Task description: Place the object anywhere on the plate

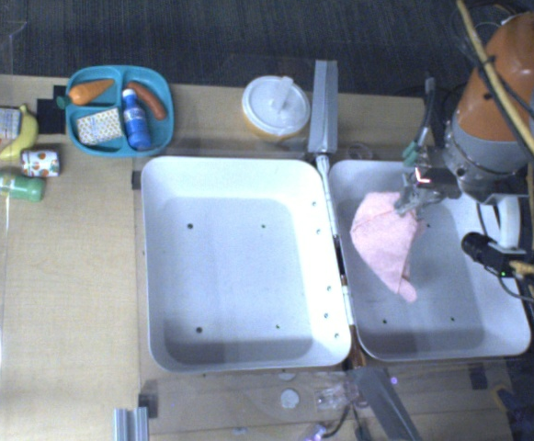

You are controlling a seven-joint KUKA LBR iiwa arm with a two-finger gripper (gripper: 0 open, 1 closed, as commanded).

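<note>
early stage: pink cloth [386, 242] lies in the right bin [496, 329] near its back edge, gripper [414, 194] at the cloth's top corner, grip state can't tell, placing on plate not done.

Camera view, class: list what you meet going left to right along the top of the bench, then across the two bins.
Banana → blue divided tray → lidded cup; then left bin → pink cloth in the right bin → gripper.
</note>
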